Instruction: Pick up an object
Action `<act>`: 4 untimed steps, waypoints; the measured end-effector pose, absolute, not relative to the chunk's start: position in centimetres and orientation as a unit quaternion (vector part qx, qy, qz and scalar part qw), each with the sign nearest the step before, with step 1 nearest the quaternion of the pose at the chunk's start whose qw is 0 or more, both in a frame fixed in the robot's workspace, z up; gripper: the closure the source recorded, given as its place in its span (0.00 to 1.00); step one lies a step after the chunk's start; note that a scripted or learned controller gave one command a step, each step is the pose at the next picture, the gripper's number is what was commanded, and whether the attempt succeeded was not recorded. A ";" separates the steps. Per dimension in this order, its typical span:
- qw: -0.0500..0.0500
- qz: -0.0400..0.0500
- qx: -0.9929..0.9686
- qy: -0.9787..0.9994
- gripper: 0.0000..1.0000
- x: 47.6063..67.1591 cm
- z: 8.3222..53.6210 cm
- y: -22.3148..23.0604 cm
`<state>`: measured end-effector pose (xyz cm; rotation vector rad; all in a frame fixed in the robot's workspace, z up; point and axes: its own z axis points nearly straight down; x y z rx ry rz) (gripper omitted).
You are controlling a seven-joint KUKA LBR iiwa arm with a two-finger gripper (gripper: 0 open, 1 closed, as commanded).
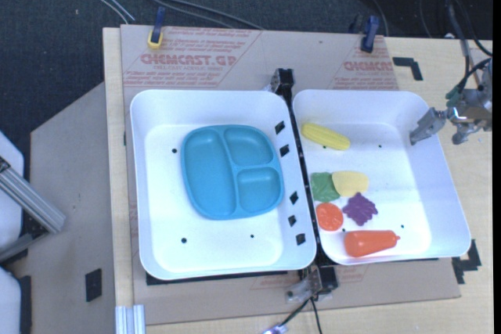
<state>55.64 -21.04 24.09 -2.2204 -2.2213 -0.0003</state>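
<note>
In the right bin (pixel 438 192), toy foods are lying untouched: corn (pixel 326 137), lettuce (pixel 323 185), tomato (pixel 329 217), grapes (pixel 360 208), carrot (pixel 371 242). The gripper (pixel 440 127) is hovering at that bin's far right rim, fingers spread wide, holding nothing. Reaching, descending and grasping are all remaining.

You've got two white bins (pixel 149 168) – one blue divided plate (pixel 232 170), six toy foods (pixel 347 201) – two clamps (pixel 156 35).
</note>
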 end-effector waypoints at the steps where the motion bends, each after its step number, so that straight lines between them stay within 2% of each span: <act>1: 0.003 0.001 -0.707 -0.707 0.00 55.3 19.7 -20.5; 3: 0.003 0.001 -0.707 -0.708 0.00 56.4 9.5 -19.6; 4: 0.000 -0.001 -0.707 -0.708 1.00 56.5 11.0 -19.6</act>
